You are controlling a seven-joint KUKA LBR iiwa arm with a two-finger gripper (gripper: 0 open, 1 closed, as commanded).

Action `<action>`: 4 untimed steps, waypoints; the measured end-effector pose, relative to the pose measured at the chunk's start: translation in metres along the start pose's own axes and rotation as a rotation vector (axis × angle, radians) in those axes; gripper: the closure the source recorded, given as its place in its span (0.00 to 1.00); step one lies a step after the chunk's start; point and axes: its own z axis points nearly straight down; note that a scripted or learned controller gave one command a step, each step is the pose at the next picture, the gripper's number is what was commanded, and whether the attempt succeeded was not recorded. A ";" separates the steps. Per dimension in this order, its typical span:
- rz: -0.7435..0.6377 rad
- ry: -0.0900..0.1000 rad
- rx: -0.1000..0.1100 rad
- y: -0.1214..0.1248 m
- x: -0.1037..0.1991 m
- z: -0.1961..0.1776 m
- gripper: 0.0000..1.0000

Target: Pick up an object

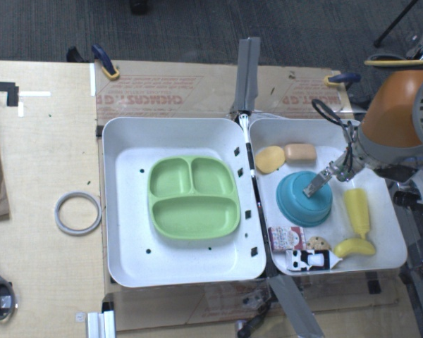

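My gripper (pixel 312 188) reaches in from the right and hangs over the upturned blue bowl (pixel 303 201) in the middle of the right bin (pixel 390 259). Its tip lies on or just above the bowl's top. A yellow lemon-like piece (pixel 270 159) and a tan block (pixel 299 153) lie at the back of that bin. A yellow banana-shaped toy (pixel 357 218) rests along the right side. A small red-and-white carton (pixel 287 238) and a black-and-white cow-patterned item (pixel 311 260) sit at the front.
The left bin (pixel 120 210) holds a green divided plate (pixel 194 197). A grey tape ring (pixel 78 212) lies on the bench to the left. Blue clamps (pixel 106 61) sit at the back edge. A metal divider (pixel 247 72) runs between the bins.
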 end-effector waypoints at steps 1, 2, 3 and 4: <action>0.250 0.010 0.005 0.023 -0.007 0.002 0.00; 0.560 0.004 0.001 0.049 0.015 0.002 0.00; 0.425 0.005 -0.008 0.017 0.033 0.000 0.00; 0.361 0.003 -0.001 0.069 0.021 0.001 0.00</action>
